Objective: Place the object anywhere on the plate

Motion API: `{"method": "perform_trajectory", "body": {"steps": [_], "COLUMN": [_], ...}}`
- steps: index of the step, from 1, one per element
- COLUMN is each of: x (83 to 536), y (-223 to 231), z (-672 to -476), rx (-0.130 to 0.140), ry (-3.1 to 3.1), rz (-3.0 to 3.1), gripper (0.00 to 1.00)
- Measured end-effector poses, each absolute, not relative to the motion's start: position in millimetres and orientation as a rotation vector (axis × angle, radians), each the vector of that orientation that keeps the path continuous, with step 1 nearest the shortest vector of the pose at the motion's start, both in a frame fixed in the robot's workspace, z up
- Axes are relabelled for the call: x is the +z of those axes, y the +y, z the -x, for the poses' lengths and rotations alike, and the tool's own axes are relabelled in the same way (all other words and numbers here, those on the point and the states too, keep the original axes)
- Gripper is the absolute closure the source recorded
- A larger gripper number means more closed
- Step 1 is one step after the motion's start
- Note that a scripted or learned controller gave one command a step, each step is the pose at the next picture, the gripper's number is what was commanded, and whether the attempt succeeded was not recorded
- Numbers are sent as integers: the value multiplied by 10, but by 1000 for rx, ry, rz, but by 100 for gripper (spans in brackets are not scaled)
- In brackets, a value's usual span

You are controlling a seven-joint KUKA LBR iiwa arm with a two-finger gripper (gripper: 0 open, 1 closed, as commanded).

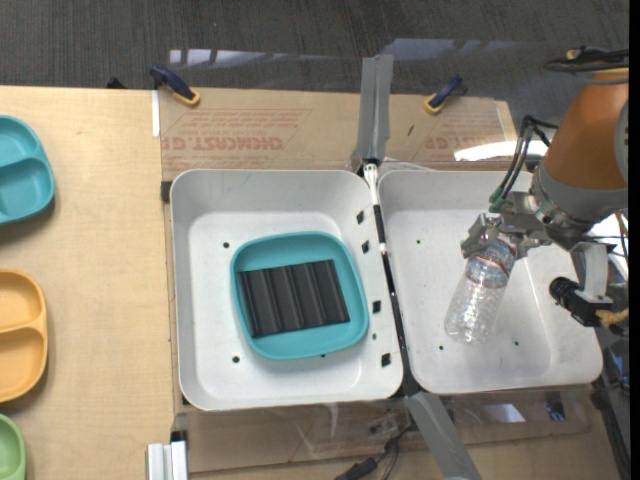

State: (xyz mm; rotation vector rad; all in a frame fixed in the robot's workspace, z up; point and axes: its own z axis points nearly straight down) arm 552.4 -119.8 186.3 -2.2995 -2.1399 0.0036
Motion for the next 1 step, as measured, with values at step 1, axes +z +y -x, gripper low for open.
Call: {"method": "perform_trajectory", "body": {"steps": [1], "x": [1864], "y": [-1198], "z": [-5524], "rx": [4], "ry": [-2140], "rz": [2300], "gripper": [0]}}
